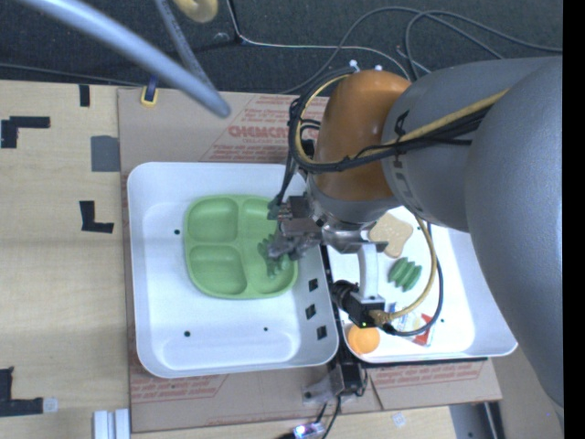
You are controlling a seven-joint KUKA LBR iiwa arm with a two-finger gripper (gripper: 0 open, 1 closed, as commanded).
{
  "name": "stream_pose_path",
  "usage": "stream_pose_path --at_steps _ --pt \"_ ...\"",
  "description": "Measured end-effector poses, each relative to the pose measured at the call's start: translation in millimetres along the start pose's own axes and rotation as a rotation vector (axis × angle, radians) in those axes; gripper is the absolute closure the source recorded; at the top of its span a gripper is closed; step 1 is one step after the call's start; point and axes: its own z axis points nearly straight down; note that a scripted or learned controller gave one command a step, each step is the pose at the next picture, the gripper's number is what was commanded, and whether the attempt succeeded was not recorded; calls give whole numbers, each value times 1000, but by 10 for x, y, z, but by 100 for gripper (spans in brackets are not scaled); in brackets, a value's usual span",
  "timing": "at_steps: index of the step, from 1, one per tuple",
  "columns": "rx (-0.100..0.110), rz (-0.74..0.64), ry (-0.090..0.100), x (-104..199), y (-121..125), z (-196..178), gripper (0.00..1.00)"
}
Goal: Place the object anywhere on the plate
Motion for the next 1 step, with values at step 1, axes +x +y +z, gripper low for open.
stream_pose_path --at_steps 1 --pt "0 1 0 -4 1 1 0"
